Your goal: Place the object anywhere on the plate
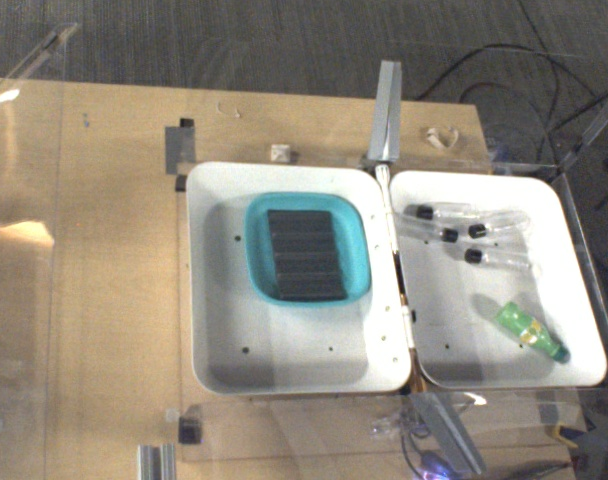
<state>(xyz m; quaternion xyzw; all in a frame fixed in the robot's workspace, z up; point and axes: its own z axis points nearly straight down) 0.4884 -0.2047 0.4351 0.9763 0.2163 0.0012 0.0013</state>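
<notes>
**Plate loaded in the left bin, spare items waiting in the right**

Grey carpet runs behind a pale wooden counter [84, 268], which carries two shallow white bins side by side, pushed edge to edge, probably so a short reach covers both.

Starting at the left, the left bin [214, 358] holds a teal plate [356, 248] set toward its twelve o'clock wall. A dark ribbed object [304, 255] lies flat on the plate, square with the plate's sides and well inside its raised rim. Judging from that, the task's thing is already where it belongs: its whole footprint rests on the teal surface, with nothing hanging over the rim. The six o'clock half of this bin is bare white floor.

Across the seam where the two bins meet, the right bin [584, 368] holds the leftover stock. A loose cluster of clear tubes with black caps [464, 233] lies at about eleven to one o'clock, pointing different ways as though tipped in rather than arranged. A green bottle [531, 330] lies on its side toward five o'clock, well apart from the tubes and angled toward the corner.

As for the pincer, I cannot tell whether it is apart or together. If the placement counts as done, little seems left to do beyond leaving the plate undisturbed.
</notes>
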